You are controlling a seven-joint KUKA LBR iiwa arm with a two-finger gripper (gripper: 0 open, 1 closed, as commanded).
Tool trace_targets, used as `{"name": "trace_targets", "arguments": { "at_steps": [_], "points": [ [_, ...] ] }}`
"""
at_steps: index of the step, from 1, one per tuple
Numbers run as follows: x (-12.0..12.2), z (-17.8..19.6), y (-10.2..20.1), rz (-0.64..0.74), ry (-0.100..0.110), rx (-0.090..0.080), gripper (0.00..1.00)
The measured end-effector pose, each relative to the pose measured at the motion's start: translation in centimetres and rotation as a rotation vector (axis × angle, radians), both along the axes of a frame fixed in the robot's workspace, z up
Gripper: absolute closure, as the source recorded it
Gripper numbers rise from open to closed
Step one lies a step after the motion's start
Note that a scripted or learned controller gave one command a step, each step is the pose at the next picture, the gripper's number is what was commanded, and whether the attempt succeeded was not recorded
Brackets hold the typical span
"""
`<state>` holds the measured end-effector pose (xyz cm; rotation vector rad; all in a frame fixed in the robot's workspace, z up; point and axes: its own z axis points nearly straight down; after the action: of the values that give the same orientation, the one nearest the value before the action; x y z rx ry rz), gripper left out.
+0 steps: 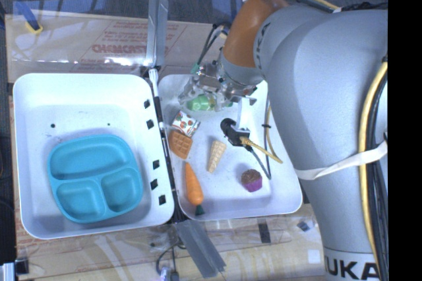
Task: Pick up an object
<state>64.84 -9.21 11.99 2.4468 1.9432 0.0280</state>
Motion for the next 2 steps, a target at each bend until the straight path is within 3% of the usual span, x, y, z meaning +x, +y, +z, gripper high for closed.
{"name": "trace_targets", "arguments": {
  "at_steps": [1,2],
  "points": [
    [0.57,-3.09,-1.02,0.066,0.037,0.003,0.00],
    [0.49,-2.17,-0.86,0.072,0.043,0.004,1.00]
  ]
}}
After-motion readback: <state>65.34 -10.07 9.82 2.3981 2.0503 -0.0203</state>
